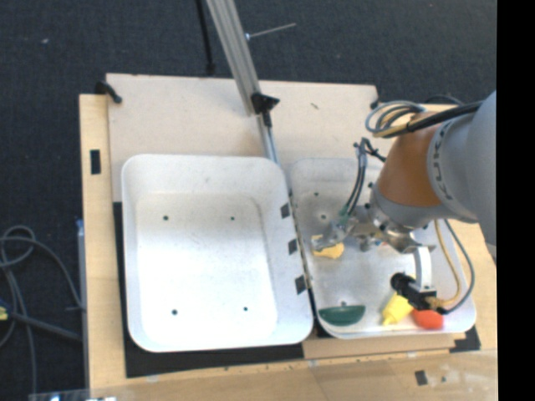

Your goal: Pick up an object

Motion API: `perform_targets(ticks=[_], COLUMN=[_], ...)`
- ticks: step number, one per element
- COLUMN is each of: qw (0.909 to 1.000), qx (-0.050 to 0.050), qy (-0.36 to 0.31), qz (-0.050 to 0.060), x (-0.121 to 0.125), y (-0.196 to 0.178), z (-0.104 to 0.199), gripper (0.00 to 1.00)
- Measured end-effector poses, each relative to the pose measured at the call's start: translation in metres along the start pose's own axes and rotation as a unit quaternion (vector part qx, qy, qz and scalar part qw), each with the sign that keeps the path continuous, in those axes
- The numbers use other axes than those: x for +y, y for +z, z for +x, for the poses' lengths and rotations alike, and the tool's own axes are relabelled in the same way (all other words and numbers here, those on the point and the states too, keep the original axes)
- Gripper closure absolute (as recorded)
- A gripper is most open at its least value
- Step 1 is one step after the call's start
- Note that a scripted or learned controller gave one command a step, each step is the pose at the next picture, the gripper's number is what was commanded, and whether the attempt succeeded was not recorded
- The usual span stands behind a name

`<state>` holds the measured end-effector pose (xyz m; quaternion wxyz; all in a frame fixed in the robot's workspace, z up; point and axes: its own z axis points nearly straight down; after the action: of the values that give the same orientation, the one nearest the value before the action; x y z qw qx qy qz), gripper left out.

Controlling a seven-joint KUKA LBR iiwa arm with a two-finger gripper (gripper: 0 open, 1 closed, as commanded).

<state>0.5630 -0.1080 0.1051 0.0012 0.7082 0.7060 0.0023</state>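
Both white bins (205, 249) look like smooth moulded plastic with a soft sheen — the one at frame left shows a faint speckled grain. The bench (188, 111) is pale, matt board, like raw wood or fibreboard. A ribbed metal rail (234, 40) at upper centre gleams dully. The arm (456, 161) has a smooth satin grey shell and a glossy orange band (405, 170) — dark matt carpet (50, 23) lies around.

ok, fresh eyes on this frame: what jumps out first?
The grey and orange arm reaching in from the right over the right bin, its gripper low beside a small yellow piece. Then the bright clutter along that bin's near edge: a dark green piece, a yellow one, an orange-red one.
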Motion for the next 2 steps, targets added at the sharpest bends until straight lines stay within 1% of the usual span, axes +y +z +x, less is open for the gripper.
perform_targets(ticks=[1, 2], qw=[1.0000, 1.0000], qx=[0.001, -0.002], qy=[0.004, -0.003], qz=[-0.003, -0.002], x=[0.001, 0.004], y=[-0.012, -0.076], z=[-0.001, -0.001], gripper=[1.00, 1.00])
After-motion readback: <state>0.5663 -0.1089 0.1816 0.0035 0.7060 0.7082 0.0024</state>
